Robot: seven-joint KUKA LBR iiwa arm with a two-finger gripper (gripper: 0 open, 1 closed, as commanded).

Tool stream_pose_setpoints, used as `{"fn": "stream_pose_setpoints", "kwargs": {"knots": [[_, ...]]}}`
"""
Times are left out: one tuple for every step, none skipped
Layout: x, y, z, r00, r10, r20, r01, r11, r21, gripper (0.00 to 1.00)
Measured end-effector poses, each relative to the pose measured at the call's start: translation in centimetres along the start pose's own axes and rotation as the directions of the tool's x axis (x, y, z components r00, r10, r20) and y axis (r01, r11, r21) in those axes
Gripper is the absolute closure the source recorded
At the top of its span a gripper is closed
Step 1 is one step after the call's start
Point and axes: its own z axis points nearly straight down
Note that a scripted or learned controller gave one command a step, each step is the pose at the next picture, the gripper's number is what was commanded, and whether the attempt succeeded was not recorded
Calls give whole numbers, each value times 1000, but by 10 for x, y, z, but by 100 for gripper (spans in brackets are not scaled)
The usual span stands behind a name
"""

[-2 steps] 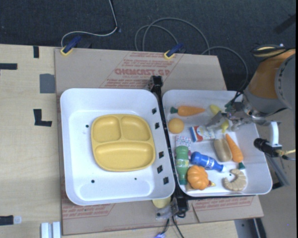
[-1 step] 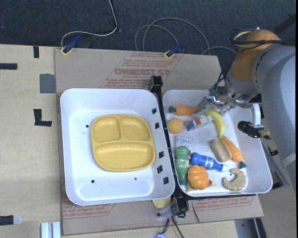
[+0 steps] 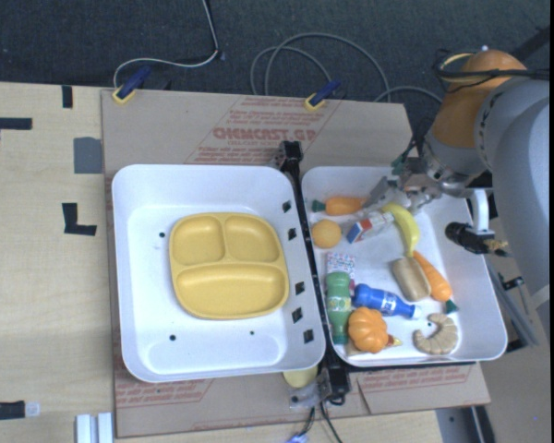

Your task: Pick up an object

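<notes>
Two shallow white plastic bins sat side by side on brown cardboard. The left bin (image 3: 138,247) held a glossy yellow plastic tray (image 3: 228,264) with three compartments, rounded at the corners. The right bin (image 3: 485,326) held a jumble of smooth toy foods: a curved yellow banana (image 3: 406,228) with its long axis running from 12 to 6 o'clock, a tan hot-dog bun (image 3: 410,278) just below it, an orange carrot (image 3: 434,278) slanting from 10 to 4 o'clock, a blue bottle (image 3: 383,301) lying from 9 to 3 o'clock, a green bottle (image 3: 338,293) lying roughly upright in the view, a ribbed orange pumpkin (image 3: 368,329), a pale croissant (image 3: 437,334), a round orange (image 3: 326,234) and a small white carton with red and blue ends (image 3: 369,224).

The grey metal gripper (image 3: 408,185) hung over the right bin's 12 o'clock edge, close above the banana's upper tip. How far its jaws stood apart could not be told, and nothing was seen between them.
</notes>
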Motion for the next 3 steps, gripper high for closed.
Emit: {"fn": "stream_pose_setpoints", "kwargs": {"knots": [[70,5,-68,1000,-1,-3,1,1000,-27,100],[66,2,-62,1000,4,-2,-4,1000,-20,0],[83,5,-9,1000,9,3,-9,1000,-25,0]]}}
